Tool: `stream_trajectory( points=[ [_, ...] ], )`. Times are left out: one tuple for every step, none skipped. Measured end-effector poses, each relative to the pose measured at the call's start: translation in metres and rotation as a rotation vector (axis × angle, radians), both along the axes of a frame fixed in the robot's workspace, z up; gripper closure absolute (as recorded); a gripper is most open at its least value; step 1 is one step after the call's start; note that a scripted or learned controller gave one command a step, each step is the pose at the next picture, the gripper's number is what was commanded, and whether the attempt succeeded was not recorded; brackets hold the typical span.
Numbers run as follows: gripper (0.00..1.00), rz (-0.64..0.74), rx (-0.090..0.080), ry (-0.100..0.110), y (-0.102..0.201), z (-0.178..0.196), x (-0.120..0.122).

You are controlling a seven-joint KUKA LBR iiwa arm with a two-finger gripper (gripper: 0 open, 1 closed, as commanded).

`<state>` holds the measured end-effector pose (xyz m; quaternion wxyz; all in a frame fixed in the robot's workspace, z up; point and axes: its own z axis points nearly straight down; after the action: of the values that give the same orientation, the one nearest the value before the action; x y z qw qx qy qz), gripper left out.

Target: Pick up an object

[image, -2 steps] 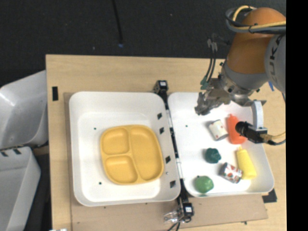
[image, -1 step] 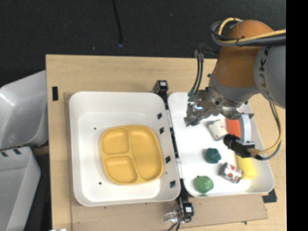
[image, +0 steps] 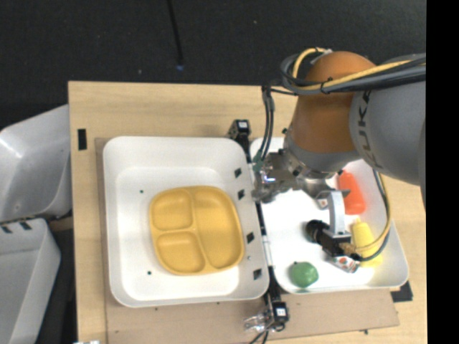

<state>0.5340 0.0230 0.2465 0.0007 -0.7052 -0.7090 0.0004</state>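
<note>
A single fixed camera looks down on the wooden bench (image: 165,106) from above, at a slight slant rather than straight overhead, so the far edge of the bench lies toward the top of the frame with dark floor beyond it. It sits far enough back to take in both white bins whole: the left bin (image: 122,192) fills the middle of the frame, and the right bin (image: 387,274) lies toward the right side. The arm (image: 337,113) enters from the right and rises close to the lens, so its orange band looms large and covers the upper part of the right bin.
</note>
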Motion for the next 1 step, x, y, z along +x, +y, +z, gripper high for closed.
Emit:
stream_trajectory(
  points=[
    [1.0, 0.003, 0.002, 0.0, 0.0561, 0.0032, -0.0218]
  ],
)
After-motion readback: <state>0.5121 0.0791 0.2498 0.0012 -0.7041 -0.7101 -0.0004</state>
